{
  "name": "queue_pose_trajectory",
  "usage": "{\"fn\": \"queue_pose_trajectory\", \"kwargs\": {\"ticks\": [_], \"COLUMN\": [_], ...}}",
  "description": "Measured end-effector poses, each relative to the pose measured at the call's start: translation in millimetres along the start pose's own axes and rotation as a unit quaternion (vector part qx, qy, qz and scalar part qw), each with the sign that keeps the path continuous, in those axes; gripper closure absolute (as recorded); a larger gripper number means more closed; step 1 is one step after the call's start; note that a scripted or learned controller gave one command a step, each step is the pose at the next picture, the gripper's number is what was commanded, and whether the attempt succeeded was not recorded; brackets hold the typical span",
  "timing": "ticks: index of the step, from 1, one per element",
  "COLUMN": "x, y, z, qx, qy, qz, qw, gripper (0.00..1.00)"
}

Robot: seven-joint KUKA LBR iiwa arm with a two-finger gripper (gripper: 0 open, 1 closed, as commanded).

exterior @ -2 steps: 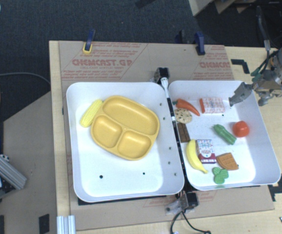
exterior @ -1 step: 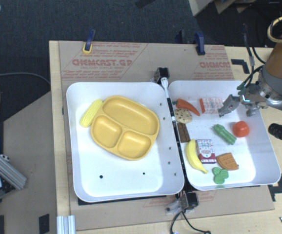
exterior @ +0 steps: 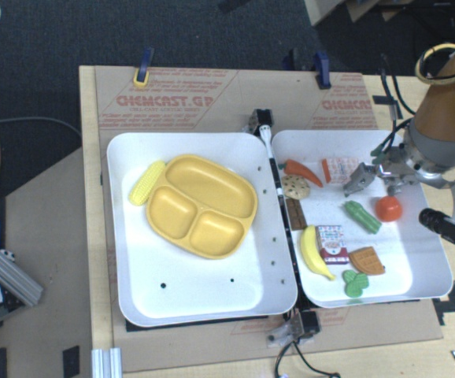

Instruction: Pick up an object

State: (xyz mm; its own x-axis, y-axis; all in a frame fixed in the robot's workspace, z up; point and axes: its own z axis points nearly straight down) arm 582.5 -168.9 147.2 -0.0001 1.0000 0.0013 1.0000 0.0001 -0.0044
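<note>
The camera view puts the things closest to us along the front of the right bin (exterior: 428, 286), all nearer us than the pincer (exterior: 375, 179). There we see a green broccoli-like piece (exterior: 355, 283) at the front rim, a brown slice of toast (exterior: 367, 261) just behind it, and a banana (exterior: 313, 252) to their left, well to the left of the pincer and nearer us. A small red and white packet (exterior: 331, 242) lies beside the banana, touching or nearly so.

Closer to the pincer we find a green cucumber-like piece (exterior: 362, 216) just in front of it, and a red tomato (exterior: 389, 208) just in front and slightly to its right. The pincer hangs over the back right part of this bin, its fingers spread partly apart and pointing down and left, with nothing between them.

To the left of the pincer, at about its depth, lie a pale printed packet (exterior: 340, 168), an orange carrot (exterior: 302, 172), a round cookie (exterior: 295, 185) and a dark brown bar (exterior: 294, 213) along the bin's left wall.

Much further left, in the left bin (exterior: 212, 298), we see a yellow divided plate (exterior: 202, 205) with a corn cob (exterior: 146, 183) against its far left edge.

Beyond the bins, the bench (exterior: 212, 93) carries a printed board held by a yellow clamp (exterior: 142, 74) and a blue clamp (exterior: 321, 70).
</note>
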Motion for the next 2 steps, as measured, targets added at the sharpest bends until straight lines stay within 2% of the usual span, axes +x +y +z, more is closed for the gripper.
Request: {"fn": "queue_pose_trajectory", "kwargs": {"ticks": [1, 2], "x": [5, 6], "y": [8, 8], "z": [50, 63], "qx": [0.001, -0.001], "qy": [0.0, 0.0], "qz": [-0.001, 0.0], "qw": [1.0, 1.0], "gripper": [0.0, 0.0]}}
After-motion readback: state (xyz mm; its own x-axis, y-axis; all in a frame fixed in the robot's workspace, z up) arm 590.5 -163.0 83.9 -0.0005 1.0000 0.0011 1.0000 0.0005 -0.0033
